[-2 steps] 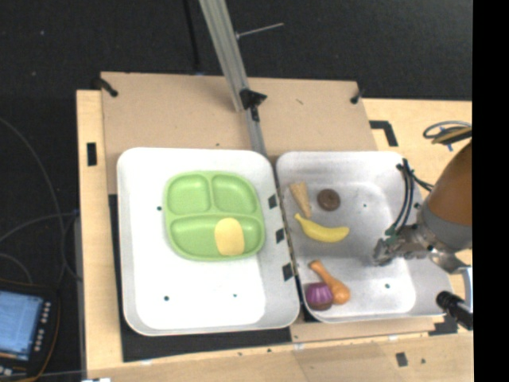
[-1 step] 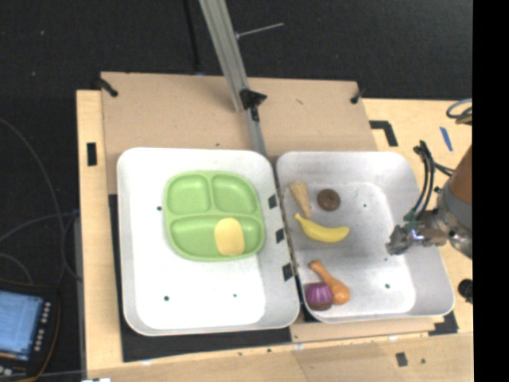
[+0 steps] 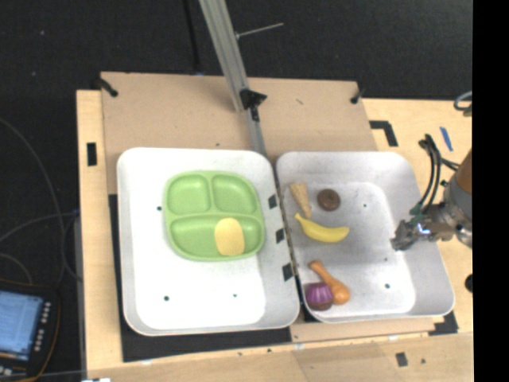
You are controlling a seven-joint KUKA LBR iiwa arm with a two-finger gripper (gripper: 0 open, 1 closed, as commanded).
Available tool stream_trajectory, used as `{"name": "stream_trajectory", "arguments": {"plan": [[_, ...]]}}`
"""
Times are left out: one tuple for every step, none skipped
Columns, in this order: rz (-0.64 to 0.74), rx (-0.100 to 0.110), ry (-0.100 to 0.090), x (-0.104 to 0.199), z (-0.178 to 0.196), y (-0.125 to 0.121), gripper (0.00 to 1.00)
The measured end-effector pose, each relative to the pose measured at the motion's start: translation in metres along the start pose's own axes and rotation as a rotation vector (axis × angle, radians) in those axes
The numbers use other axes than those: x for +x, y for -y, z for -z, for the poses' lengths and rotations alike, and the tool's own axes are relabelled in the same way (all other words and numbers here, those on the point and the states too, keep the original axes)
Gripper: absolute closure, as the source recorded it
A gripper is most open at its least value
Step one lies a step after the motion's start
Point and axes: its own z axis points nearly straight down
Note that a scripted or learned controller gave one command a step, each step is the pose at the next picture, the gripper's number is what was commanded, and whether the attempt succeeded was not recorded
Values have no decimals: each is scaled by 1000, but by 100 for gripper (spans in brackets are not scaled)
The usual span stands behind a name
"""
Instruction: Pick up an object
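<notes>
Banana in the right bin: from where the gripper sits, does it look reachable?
Probably yes. The gripper is at the right bin's right side, and bare bin floor lies between it and the banana. The brown round piece and the carrot sit apart from it.

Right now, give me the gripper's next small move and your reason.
Probably slide the gripper left across the right bin toward the banana. The gripper sits at the bin's right edge with nothing between its fingers, and the banana lies apart from the brown disc and carrot, so it looks easiest to reach.
</notes>
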Motion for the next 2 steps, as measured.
{"name": "stream_trajectory", "arguments": {"plan": [[6, 1, -3, 58, 6, -10, 100], [5, 1, -3, 108, 22, -27, 100]]}}
